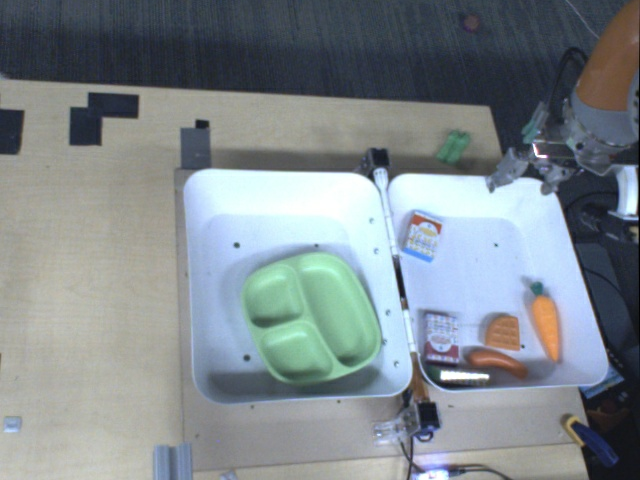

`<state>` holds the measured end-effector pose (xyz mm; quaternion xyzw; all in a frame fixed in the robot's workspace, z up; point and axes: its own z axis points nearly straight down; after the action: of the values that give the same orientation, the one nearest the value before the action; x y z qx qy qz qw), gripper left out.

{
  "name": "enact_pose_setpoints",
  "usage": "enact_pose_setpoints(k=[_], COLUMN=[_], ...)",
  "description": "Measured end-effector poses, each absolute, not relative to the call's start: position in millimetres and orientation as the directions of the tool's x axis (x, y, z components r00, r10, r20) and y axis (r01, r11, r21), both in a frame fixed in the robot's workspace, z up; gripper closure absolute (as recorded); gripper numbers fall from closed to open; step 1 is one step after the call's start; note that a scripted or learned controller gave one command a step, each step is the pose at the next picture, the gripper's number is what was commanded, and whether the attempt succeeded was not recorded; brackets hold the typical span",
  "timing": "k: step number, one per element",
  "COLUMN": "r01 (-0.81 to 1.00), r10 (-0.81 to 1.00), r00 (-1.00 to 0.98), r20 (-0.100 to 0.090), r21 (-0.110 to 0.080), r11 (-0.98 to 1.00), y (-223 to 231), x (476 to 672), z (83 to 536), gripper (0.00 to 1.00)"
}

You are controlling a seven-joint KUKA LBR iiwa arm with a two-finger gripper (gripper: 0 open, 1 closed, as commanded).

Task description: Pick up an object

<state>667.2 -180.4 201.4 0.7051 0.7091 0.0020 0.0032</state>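
Pale wooden bench [90,298] under two white bins, dark carpet [300,28] along the top of the frame.

The left bin [210,268] holds a green divided plate [312,316]. The right bin [480,258] holds a carrot [545,326] at lower right, a sausage [497,362], a toast slice [503,331], a dark red box [441,337] and a small carton [422,236] near its upper left. The gripper [525,173] hangs over the right bin's upper right corner, fingers spread with nothing between them. Black tape patches [100,116] mark the bench at upper left; a small green object [453,147] lies above the right bin.
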Motion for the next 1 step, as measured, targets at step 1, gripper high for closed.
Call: enact_pose_setpoints(k=[1], r01=[1.0], r10=[1.0], r00=[-0.007], r20=[0.0], r21=[0.005], r11=[0.007], y=[-141.4], x=[670.0], z=[85.6], gripper=[0.0])
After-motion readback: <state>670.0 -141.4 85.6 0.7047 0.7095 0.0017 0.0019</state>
